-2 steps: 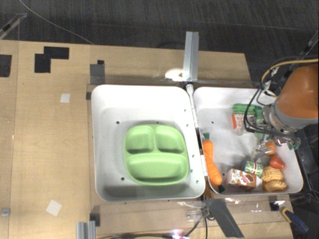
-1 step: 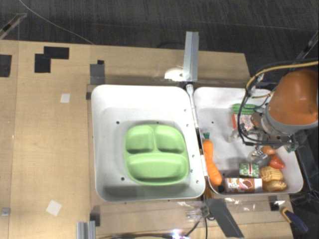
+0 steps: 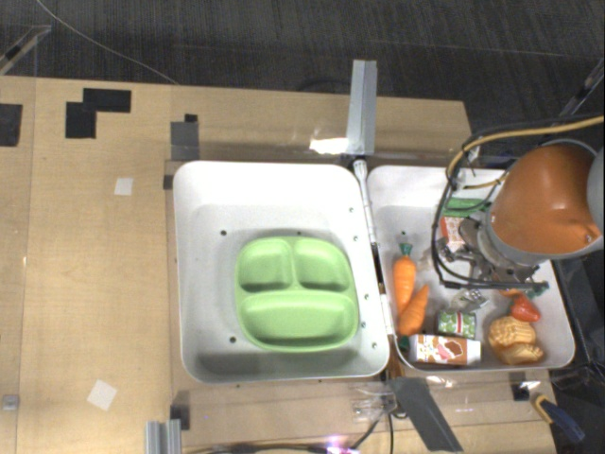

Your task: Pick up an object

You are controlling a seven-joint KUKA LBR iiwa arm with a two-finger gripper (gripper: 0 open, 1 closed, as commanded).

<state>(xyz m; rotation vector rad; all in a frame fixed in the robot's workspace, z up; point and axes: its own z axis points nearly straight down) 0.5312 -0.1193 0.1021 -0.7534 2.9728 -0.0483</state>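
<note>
From here my gripper (image 3: 470, 296) sits low in the right bin (image 3: 413, 189), above a small green carton (image 3: 458, 323). I cannot tell its opening or whether it holds anything. Two carrots (image 3: 407, 296) lie just left.

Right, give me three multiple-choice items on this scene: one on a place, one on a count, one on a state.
1. Where does the green divided tray lie?
A. In the left bin
B. In the right bin
C. On the bare bench

2. How many carrots lie in the right bin?
A. None
B. Two
C. Five

3. How does the small carton near the front wall lie?
A. Standing upright
B. Flat on its side
C. On top of the green tray

Key: 1 A, the tray sits inside the left bin. 2 B, two orange carrots lie end to end. 3 B, its long face is up, on the bin floor.
</note>
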